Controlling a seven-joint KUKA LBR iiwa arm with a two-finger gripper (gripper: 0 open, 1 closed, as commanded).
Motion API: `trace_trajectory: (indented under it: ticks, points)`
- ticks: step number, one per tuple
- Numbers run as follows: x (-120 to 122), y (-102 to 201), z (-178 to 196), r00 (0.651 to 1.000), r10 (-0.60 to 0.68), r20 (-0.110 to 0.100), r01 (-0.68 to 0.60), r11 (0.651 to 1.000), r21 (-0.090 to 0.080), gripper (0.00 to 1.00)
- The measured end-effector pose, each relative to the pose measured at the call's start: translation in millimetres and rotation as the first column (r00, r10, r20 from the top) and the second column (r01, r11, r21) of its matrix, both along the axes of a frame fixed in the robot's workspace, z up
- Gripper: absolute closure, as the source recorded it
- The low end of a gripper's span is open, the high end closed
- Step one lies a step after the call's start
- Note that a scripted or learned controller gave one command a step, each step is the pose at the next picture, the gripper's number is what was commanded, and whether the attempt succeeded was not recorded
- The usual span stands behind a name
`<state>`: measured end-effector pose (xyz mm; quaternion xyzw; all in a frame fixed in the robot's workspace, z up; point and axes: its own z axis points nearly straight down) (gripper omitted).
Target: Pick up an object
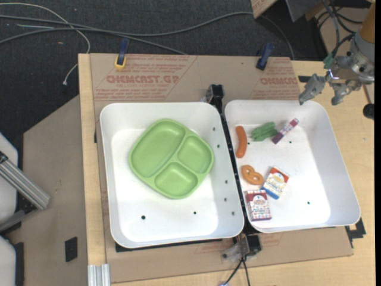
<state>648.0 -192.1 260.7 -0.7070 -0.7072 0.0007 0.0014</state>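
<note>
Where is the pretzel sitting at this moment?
In the camera view, the pretzel lies in the right bin, near its left wall, below the hot dog and just left of the small blue and orange box.

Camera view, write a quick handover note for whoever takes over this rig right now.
End effector: open, holding nothing, above the right bin's far right corner.
Right bin: hot dog, green piece, purple marker, pretzel, two small cartons.
Left bin: green divided plate.
Done: nothing picked yet.
Left: lower, grasp one object, lift.
</note>
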Motion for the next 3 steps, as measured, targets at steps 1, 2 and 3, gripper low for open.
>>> trace_trajectory:
  ticks: [1, 2, 3]
  points:
    - [1, 0, 1, 1.000, 0.000, 0.002, 0.000, 1.000, -0.001, 0.00]
    - [10, 0, -48, 1.000, 0.001, -0.001, -0.001, 1.000, 0.000, 0.00]
    - [13, 5, -110, 1.000, 0.002, -0.003, -0.002, 1.000, 0.001, 0.00]
